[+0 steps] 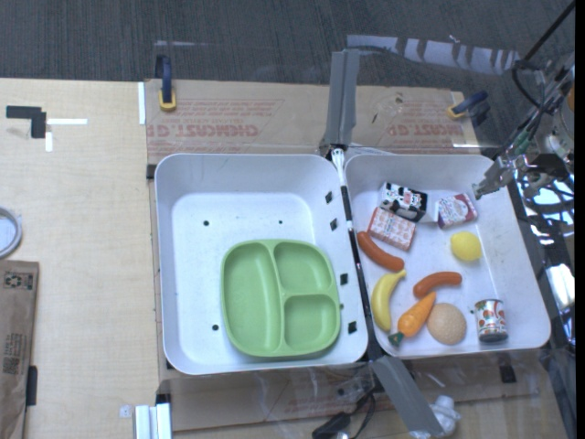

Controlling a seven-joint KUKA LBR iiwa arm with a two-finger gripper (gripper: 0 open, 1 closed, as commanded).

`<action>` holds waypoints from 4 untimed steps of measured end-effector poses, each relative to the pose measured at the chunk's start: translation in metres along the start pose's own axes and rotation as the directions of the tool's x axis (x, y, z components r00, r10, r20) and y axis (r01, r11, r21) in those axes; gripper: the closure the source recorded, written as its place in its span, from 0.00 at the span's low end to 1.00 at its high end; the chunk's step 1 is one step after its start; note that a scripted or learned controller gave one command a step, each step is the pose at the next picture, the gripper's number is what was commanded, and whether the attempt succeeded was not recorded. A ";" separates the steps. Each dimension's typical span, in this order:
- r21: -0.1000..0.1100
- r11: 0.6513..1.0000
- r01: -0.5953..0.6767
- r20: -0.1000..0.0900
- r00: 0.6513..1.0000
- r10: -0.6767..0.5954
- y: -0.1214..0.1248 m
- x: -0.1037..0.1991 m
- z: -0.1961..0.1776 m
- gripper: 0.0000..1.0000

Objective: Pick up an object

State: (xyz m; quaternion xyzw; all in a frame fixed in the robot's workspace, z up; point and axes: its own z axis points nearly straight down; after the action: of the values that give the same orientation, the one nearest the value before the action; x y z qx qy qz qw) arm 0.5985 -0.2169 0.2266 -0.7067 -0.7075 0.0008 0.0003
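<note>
Two white bins (174, 245); gripper (489, 183) state cannot be told; crowded lemon (466, 246) and sausages (380, 252) risk misgrasp.

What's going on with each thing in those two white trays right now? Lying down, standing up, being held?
Green three-compartment plastic plate: flat in the left bin, nothing on it.
Yellow toy banana: lying flat.
Orange toy carrot: lying flat, tip against the beige egg-shaped toy.
Small red-and-white can: upright.
Yellow toy lemon: resting loose.
Two orange-red toy sausages: lying flat, apart.
Gripper: over the right bin's far corner, holding nothing visible.
</note>
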 end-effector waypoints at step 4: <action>0.000 0.996 0.089 -0.001 0.996 -0.089 -0.053 0.018 0.126 1.00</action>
State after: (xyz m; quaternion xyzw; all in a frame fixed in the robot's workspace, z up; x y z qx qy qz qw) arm 0.5451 -0.1987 0.1003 -0.6743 -0.7384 0.0006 0.0006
